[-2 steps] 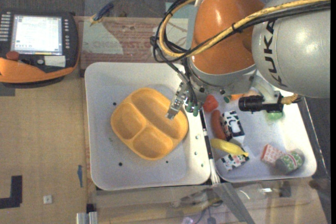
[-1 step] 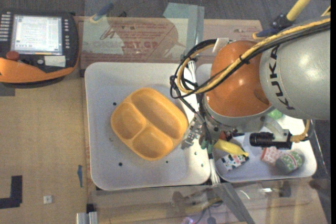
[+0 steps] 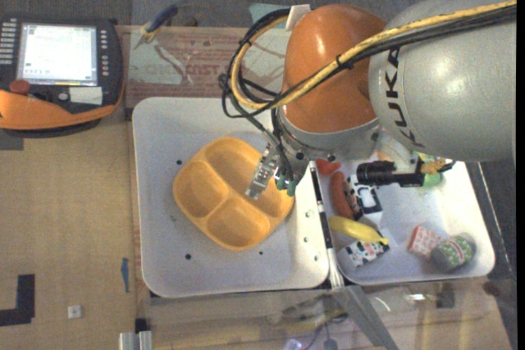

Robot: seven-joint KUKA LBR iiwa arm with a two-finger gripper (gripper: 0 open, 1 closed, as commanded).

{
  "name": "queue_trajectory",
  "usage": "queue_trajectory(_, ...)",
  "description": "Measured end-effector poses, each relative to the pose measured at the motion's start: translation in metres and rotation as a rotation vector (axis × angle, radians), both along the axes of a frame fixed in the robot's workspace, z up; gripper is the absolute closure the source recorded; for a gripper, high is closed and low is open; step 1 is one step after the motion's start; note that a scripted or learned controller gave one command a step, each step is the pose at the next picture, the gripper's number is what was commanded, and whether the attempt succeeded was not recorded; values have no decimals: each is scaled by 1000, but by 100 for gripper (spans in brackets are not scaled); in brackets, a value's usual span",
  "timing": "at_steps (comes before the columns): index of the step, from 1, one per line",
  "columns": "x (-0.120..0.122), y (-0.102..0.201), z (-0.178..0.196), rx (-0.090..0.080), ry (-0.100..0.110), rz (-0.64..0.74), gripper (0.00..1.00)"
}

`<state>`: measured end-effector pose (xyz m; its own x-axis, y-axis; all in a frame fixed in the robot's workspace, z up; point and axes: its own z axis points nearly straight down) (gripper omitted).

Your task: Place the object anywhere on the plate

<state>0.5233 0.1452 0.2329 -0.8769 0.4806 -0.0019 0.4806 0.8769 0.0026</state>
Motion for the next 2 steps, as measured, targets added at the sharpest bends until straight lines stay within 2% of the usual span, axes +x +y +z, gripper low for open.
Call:
queue_trajectory(1, -28, 12, -41, 0, 2, 219, 100)
queue_trajectory(2, -29, 38, 45, 0, 1, -94, 100)
